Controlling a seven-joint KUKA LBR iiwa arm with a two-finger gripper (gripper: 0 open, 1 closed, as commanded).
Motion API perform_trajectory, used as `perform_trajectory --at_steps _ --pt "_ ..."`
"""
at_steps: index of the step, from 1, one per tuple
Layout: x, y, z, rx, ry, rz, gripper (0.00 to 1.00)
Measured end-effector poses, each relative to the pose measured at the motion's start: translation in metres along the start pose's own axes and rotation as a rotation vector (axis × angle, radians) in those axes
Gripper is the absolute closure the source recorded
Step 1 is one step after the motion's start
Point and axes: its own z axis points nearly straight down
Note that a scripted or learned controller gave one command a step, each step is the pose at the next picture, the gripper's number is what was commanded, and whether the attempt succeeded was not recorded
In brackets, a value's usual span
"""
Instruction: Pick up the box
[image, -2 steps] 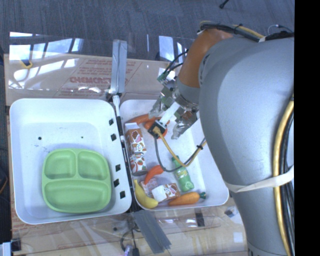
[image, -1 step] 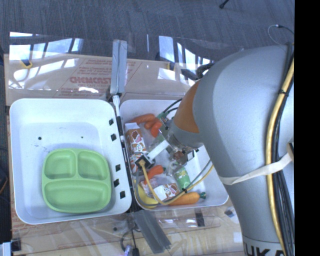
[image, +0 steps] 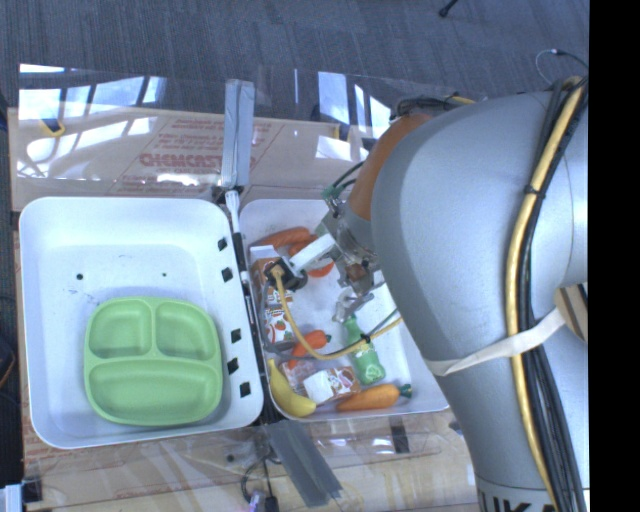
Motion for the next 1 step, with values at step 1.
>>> perform_trajectory --at_steps 1 --pt "0.0007 -0.0023 -0.0092 0.004 -0.004 -0.01 1.0"
